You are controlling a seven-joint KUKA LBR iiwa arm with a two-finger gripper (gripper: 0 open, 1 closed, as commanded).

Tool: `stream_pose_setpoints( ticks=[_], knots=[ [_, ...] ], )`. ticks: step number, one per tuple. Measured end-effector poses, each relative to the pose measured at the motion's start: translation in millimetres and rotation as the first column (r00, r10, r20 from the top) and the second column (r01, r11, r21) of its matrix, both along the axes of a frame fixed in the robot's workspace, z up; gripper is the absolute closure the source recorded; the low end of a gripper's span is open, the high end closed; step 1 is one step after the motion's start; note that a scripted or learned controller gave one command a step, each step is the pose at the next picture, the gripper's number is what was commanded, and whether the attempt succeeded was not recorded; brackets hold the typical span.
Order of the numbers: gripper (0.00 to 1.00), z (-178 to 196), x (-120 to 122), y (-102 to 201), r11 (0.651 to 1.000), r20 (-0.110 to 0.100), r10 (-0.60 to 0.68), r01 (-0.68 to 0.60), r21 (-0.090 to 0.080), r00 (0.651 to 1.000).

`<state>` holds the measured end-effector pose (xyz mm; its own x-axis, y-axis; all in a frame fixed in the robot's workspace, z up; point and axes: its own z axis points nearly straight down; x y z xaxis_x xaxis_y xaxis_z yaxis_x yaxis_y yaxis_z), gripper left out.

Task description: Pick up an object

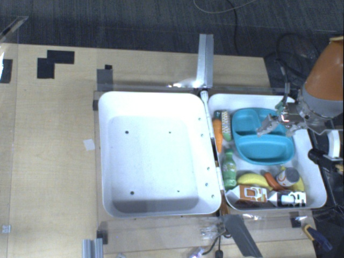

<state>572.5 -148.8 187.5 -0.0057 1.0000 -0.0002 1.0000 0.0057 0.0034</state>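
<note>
The right bin [320, 168] holds a jumble of objects. A blue square tub [248, 120] lies at the back, with a blue bowl [266, 149] overlapping its front. Along the left wall are an orange carrot [216, 134], a green ridged piece [226, 123] and a green bottle [229, 171]. At the front lie a yellow banana [252, 179], a brown box [252, 194], a black-and-white bottle [288, 199] and a grey round lid [291, 174]. My gripper [275, 122] hangs over the back right of the blue tub, just above the bowl's rim. Nothing visible is lifted.
The left bin [156, 104] sits beside the right one, sharing a middle wall. An upright metal post [206, 61] stands behind that wall. Cables [322, 160] and the arm's orange band [328, 77] crowd the right side. Black marks [54, 62] lie on the bench at far left.
</note>
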Motion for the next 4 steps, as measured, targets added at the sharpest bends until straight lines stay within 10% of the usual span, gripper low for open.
stream_pose_setpoints(
  ticks=[1, 2, 3, 4],
  knots=[
    [0.0, -46, -60, -49, 1.0, 0.0, 0.005, -0.005, -0.001, 1.0],
    [0.0, -97, 24, -25, 0.986, -0.027, 0.164, -0.164, 0.005, 0.986],
    [0.0, -80, 50, -52, 0.982, -0.031, 0.186, -0.185, 0.021, 0.982],
    [1.0, -67, 53, -56, 0.982, -0.019, 0.19, -0.19, 0.003, 0.982]
  ],
)
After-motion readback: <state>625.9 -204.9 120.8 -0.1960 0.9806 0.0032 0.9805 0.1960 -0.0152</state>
